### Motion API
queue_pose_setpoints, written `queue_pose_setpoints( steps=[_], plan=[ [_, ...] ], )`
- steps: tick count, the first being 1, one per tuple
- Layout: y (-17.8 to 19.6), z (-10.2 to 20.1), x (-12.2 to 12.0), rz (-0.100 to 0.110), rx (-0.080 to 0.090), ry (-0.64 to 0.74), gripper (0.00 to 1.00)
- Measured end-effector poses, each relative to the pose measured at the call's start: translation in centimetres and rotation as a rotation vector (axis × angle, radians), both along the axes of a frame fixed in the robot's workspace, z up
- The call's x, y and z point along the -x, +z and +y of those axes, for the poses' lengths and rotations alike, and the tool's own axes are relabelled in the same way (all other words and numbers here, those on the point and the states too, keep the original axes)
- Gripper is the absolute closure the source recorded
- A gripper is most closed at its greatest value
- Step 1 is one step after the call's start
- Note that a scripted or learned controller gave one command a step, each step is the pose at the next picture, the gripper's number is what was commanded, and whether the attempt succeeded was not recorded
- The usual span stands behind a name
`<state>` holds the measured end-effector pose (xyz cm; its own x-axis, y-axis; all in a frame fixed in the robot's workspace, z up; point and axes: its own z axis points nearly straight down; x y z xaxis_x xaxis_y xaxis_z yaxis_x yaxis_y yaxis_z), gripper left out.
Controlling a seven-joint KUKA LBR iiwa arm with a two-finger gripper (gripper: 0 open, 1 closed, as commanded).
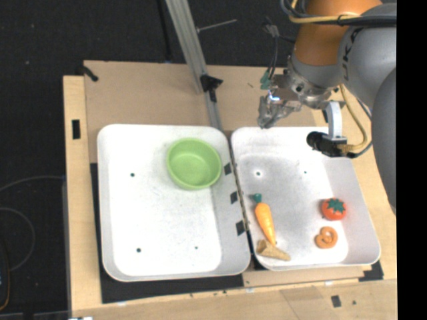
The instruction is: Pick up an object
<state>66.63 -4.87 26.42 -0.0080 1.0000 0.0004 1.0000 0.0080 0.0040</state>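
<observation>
Blurring jaws (269, 117), arm (347, 39) cropped right

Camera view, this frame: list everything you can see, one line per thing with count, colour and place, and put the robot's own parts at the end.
bins: 2, white, side by side on the bench
bowl: 1, green, upper right part of the left bin
carrot: 1, orange with a green top, right bin, near its left wall
tan piece: 1, tan, right bin, at the carrot's lower tip; too small to identify
tomato: 1, red-orange with a green top, right side of the right bin
pretzel-shaped piece: 1, orange-brown, right bin, just below the tomato
metal post: 1, grey, slanting down from the top to the gap between the bins
bench board: 1, tan, under both bins
arm: 1, grey with an orange band, upper right
gripper: 1, dark and metallic, above the right bin's far left corner
</observation>
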Motion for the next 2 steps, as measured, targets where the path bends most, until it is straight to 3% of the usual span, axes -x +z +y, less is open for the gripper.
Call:
queue_pose_setpoints(
  steps=[2],
  plan=[
    [-1.5, 9.9, -2.0, 0.000, 0.002, -0.002, 1.00]
  ],
)
